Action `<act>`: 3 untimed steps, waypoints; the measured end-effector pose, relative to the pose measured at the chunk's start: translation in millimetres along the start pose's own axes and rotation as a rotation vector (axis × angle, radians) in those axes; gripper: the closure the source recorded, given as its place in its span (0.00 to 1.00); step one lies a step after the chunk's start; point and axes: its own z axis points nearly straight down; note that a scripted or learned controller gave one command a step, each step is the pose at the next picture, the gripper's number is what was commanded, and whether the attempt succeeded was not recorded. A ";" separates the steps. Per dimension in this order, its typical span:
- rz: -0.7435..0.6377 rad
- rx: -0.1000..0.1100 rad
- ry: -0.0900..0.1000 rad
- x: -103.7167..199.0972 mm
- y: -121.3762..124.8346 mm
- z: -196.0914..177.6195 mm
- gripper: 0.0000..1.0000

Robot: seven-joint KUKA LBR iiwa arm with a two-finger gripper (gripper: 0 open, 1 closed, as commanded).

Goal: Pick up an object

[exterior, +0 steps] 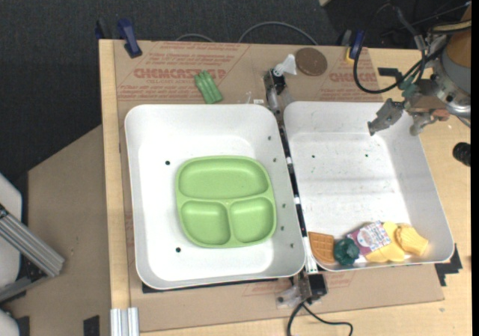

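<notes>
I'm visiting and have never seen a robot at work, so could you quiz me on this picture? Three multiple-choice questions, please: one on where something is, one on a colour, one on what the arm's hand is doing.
1. Where does the divided plate lie?
A. In the left bin
B. In the right bin
C. On the floor

2. What colour is that plate?
A. Red
B. Light green
C. Blue

3. What is the gripper doing?
A. Gripping the plate
B. Hovering, holding nothing, over the right bin's far end
C. Pressing on the small toys

Answers:
1. A, the plate sits in the middle of the left bin.
2. B, all three of its compartments are pale green.
3. B, nothing sits between its fingers, and the toys lie clustered at the right bin's near edge, apart from it.
</notes>
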 end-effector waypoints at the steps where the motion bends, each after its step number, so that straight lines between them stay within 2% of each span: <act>1: 0.004 0.009 0.002 -61.1 17.5 148.7 0.00; 2: -0.003 -0.009 -0.004 -58.3 79.2 111.8 0.00; 3: 0.000 0.002 0.006 -56.4 42.1 163.3 0.00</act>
